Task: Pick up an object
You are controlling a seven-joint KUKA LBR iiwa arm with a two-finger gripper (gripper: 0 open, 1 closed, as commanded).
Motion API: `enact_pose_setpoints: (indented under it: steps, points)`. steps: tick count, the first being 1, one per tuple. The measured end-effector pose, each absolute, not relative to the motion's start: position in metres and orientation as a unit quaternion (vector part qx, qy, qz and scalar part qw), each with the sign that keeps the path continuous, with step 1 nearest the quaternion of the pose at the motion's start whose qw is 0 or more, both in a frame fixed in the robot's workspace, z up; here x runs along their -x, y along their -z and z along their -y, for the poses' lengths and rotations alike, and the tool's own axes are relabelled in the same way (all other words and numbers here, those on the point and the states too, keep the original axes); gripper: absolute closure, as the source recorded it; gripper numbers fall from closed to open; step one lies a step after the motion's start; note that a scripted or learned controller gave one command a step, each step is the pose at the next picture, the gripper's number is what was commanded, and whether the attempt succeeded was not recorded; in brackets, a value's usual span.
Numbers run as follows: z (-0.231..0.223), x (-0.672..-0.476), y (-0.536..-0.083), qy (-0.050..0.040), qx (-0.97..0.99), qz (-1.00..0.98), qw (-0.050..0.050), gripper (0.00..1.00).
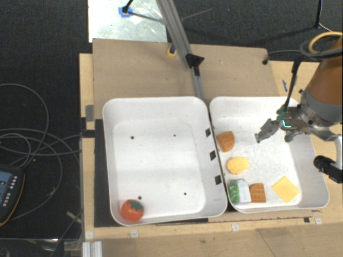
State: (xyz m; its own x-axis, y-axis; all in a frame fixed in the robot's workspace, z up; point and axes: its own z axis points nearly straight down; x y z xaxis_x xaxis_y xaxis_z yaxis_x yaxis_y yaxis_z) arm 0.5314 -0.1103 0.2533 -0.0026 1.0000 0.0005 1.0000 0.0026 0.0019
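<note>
My gripper [277, 135] hangs over the upper middle of the right bin [252, 107], open, with nothing between its fingers. Its left finger [263, 133] points toward the bin's middle. To the left of it lies an orange bread-like piece [225, 141], with a yellow corn piece [237, 165] below that. Along the bin's near wall sit a green and white item [238, 191], a brown waffle-like block [257, 193] and a yellow cheese slab [285, 189]. A red tomato [132, 210] rests in the near left corner of the left bin [155, 143].
A grey metal pole [177, 25] slants from the top down to the seam between the bins. Black clips [213, 155] mark that seam. Cables [32, 138] and a handheld pendant [8, 189] lie on the floor at the left.
</note>
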Motion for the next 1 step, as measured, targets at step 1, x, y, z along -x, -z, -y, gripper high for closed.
enact_pose_setpoints:
  steps: [1]
  points:
    - [0.1163, -0.5357, -0.1939, 0.0011, -0.707, -0.707, -0.002, 0.0]
